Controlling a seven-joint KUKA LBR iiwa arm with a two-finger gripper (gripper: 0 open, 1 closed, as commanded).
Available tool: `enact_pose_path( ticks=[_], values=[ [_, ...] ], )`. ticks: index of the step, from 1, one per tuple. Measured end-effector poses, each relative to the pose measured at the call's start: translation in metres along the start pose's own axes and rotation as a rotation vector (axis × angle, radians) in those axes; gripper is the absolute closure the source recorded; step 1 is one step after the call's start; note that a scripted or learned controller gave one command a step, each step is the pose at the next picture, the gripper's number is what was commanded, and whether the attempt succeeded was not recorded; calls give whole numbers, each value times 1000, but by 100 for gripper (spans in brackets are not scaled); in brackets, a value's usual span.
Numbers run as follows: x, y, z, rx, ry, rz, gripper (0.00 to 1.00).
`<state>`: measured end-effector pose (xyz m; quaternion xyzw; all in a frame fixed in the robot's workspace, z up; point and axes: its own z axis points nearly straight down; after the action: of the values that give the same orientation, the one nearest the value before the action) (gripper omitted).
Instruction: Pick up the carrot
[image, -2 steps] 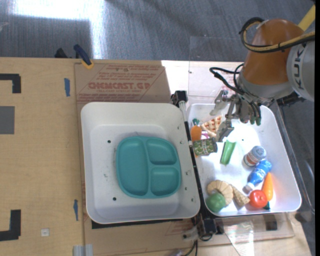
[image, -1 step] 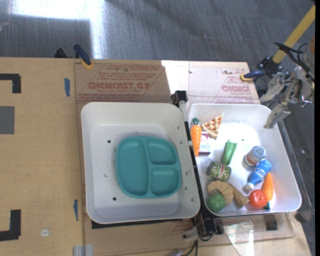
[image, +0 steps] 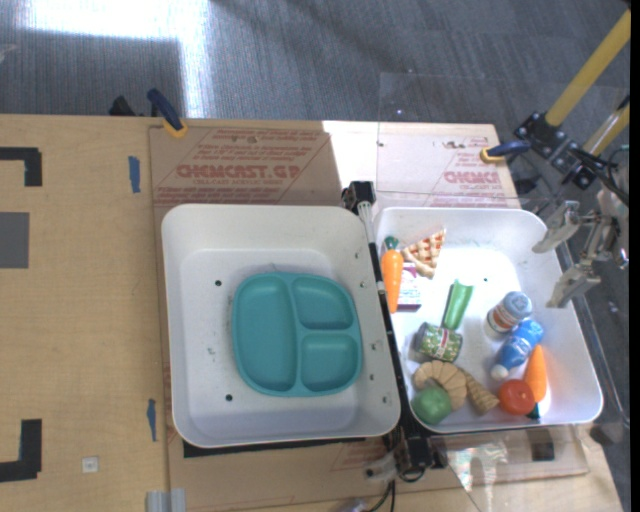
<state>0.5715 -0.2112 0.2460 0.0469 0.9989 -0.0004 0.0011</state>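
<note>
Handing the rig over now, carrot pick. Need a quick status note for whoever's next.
Gripper: hovering over the right bin's far right rim, nothing visible between its fingers; open or shut is not readable.
Carrot: lying in the right bin against its left wall, beside the pizza slice. A second orange piece lies near the tomato at the bin's right side; don't confuse them.
Left bin: holds the teal divided plate.
Done: nothing yet; carrot untouched.
Left: reach across the bin, grasp and lift.
</note>
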Motion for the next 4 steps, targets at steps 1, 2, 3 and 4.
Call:
enact_pose_path(
  ticks=[1,2,3,4],
  values=[
    [66,-19,61,-1,2,-55,0],
    [88,-18,135,-3,-6,-399,0],
    [72,-5,147,10,-6,-278,0],
    [73,-4,146,3,-24,-31,0]
  ],
)
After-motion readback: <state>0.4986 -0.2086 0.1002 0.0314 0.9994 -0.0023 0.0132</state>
